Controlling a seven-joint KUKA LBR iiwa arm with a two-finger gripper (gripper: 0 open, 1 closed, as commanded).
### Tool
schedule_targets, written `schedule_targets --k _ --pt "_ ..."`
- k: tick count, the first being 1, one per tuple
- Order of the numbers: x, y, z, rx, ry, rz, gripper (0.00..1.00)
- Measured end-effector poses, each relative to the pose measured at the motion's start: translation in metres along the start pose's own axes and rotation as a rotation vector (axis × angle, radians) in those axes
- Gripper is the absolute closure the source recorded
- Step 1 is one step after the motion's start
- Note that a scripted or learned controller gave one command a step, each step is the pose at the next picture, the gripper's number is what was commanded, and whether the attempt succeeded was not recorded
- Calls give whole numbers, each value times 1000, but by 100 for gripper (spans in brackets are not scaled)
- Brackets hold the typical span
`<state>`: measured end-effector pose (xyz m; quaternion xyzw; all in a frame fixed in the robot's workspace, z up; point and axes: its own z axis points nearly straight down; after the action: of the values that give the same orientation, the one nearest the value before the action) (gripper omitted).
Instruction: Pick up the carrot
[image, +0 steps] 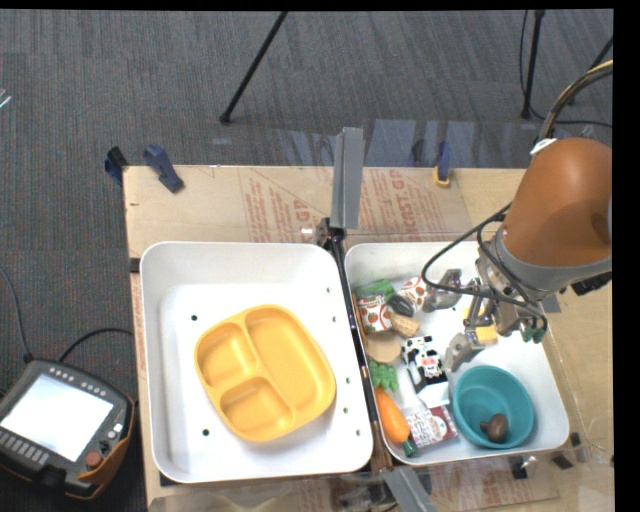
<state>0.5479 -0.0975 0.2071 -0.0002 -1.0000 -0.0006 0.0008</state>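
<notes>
Far left, on the floor: a handheld grey control pendant with a pale screen (55, 425). On the cardboard-topped bench (250, 205), left shallow white bin (165, 300) holds one yellow plastic divided plate with three compartments (264, 372), lying flat near the bin's centre.

Right shallow white bin (555, 385): the orange carrot with a green leafy top (390, 410) lies against the bin's left wall near the front corner, leaf end pointing away from the camera. Just right of it, a small red-and-white food packet (430, 428). Behind it, a tan rounded piece (383, 349), a strawberry-printed carton (375, 312), and a black-and-white cow-patterned toy (424, 362). Front right corner: a teal round bowl (492, 405) with a small brown object inside.

Arm enters from the right; orange wrist band (560, 205) is tilted toward the camera, grey body below it. Gripper (478, 335) hangs over the right bin's middle, just above the bowl's far rim, well apart from the carrot. Finger spacing cannot be told; nothing seen held.
</notes>
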Motion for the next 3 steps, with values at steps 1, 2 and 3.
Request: schedule_targets --k 1,2,3 --pt "-1 1 -10 0 -1 -2 100" --pt "-33 -67 -111 5 -13 -81 100" --pt "55 -87 -132 2 -6 -61 100"
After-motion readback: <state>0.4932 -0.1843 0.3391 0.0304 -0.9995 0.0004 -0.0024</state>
